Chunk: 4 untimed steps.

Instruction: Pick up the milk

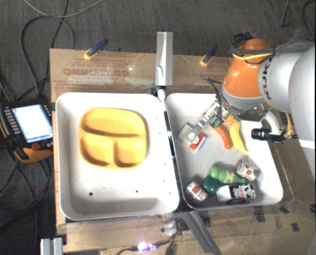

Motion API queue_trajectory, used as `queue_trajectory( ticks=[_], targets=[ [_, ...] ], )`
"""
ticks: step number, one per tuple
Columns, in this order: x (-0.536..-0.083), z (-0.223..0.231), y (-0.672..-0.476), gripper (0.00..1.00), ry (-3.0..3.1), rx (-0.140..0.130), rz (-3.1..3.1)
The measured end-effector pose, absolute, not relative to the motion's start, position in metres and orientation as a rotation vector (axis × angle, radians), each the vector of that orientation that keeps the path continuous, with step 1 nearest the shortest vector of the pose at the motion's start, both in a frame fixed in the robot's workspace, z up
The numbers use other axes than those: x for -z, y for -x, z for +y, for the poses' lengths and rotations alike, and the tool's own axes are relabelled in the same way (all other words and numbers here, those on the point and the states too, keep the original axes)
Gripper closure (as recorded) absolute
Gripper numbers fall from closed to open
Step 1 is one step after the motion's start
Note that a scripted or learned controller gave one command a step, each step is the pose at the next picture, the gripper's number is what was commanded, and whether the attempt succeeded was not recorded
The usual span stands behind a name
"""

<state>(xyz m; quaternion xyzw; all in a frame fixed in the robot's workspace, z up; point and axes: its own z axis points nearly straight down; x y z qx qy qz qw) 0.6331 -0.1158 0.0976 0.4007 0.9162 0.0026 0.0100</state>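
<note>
Scene: a counter [62, 78] seen from above, bearing two shallow white bins side by side, with a grey arm reaching in from the right.
Left bin [67, 195]: holds a yellow tray [114, 137] with three compartments, lying towards the bin's far edge.
Right bin [174, 110]: holds a scatter of small grocery items.
Milk [238, 193]: a small black-and-white carton lying on its side at the right bin's near edge, close to the near right corner.
Tool [210, 115]: low over the far half of the right bin, near the far edge, below the arm's orange band [246, 78]. Whether it is wide or narrow cannot be told, and nothing is seen gripped in it.
Milk relative to tool: well apart. The milk lies towards the near edge of the bin and a little right of the tool, with other items between them.
Near the tool: a small silver and red carton [192, 136] just to its near left; an orange-red carrot [223, 136] and a banana [239, 137] just to its near right.
Near the milk: a green bottle [221, 174] just beyond it, a red and white can [247, 169] towards the right edge, and a small tin [196, 191] to its left.
Beside the counter: a handheld screen [27, 124] lit up at the left.
</note>
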Motion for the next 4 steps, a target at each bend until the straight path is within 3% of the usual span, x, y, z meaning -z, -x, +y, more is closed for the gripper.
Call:
queue_trajectory(
  ticks=[1, 2, 3, 4],
  targets=[
    [-0.178, -0.131, -0.662, 0.00, -1.318, 0.000, 2.848],
    [-0.188, -0.130, -0.663, 1.00, -1.315, 0.002, 2.847],
    [-0.188, -0.130, -0.663, 0.00, -1.315, 0.003, 2.847],
    [-0.096, -0.114, -0.613, 0.00, -1.262, 0.001, 2.876]
  ],
)
